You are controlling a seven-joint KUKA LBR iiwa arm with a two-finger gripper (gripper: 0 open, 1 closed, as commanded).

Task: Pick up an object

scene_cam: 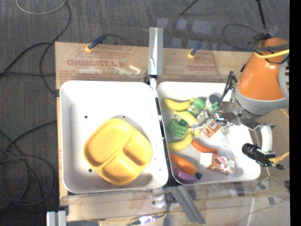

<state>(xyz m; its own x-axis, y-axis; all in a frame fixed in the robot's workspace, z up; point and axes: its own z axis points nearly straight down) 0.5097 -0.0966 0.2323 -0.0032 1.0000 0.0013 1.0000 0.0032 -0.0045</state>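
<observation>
The pincer [217, 118] is seen low inside the right bin [244, 175], its tip set among a heap of small toy foods; whether it stands wide or narrow cannot be told, since the wrist hides it. Just beside the tip an orange-and-white packet [210, 129] is found, the likeliest thing to be taken. It is judged light and thin, somewhat crushable, best held across its narrow sides. Farther toward the left bin [75, 102], a green toy [178, 127] and two yellow bananas [181, 105] lie close together; these are judged rigid, smooth plastic, prone to slip. Nearer the front wall a carrot [184, 164] rests. The arm [261, 79] is bent steeply downward over the bin from the right. A yellow divided plate [118, 150] lies in the left bin, well apart.
</observation>
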